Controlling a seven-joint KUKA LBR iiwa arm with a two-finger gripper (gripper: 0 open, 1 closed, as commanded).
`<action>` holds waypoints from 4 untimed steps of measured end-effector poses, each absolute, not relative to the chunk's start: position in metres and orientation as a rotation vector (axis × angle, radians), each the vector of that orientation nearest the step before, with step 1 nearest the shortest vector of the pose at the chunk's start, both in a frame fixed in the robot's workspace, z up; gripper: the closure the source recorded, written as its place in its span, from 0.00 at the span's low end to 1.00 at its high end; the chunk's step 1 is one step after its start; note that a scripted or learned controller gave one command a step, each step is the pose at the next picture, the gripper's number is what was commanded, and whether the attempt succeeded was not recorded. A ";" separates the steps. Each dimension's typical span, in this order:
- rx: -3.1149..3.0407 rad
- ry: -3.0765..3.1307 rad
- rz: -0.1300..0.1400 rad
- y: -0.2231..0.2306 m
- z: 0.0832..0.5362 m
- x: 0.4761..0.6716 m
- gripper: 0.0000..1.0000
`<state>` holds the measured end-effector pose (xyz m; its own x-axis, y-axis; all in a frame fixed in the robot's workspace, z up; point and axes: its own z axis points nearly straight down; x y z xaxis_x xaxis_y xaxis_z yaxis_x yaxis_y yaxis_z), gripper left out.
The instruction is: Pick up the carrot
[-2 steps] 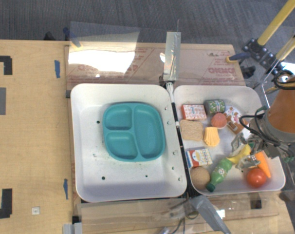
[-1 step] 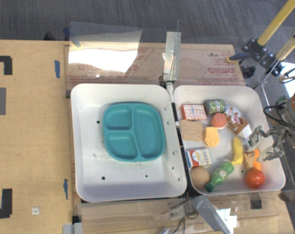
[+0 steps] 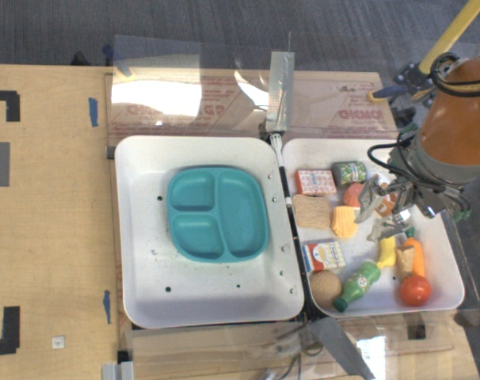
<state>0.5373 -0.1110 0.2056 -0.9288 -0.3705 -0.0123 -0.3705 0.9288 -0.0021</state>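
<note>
The carrot [image 3: 415, 258] is orange with a green top and lies near the right bin's right wall, between a yellow piece [image 3: 386, 252] and a red tomato [image 3: 415, 290]. My gripper [image 3: 382, 212] hangs over the right bin's middle right, up and to the left of the carrot and apart from it. Its metal fingers [image 3: 371, 199] stand spread, so it is open, and no object shows clearly between them. A small orange-red bit beside the fingers is too blurred to identify.
The right bin [image 3: 454, 287] also holds a green bottle [image 3: 359, 283], a brown ball [image 3: 325, 285], a juice box [image 3: 323, 256], cheese [image 3: 344, 222], bread [image 3: 310, 210], a red box [image 3: 315, 182] and a green can [image 3: 351, 171]. A teal divided plate [image 3: 219, 213] lies in the left bin [image 3: 137, 236].
</note>
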 end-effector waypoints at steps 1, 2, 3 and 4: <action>-0.580 3.079 -0.001 -0.115 0.204 0.536 0.00; -0.662 3.058 -0.006 -0.098 0.109 0.503 0.00; -0.792 3.034 -0.004 -0.172 0.107 0.501 0.00; -0.796 3.024 -0.005 -0.168 0.118 0.505 1.00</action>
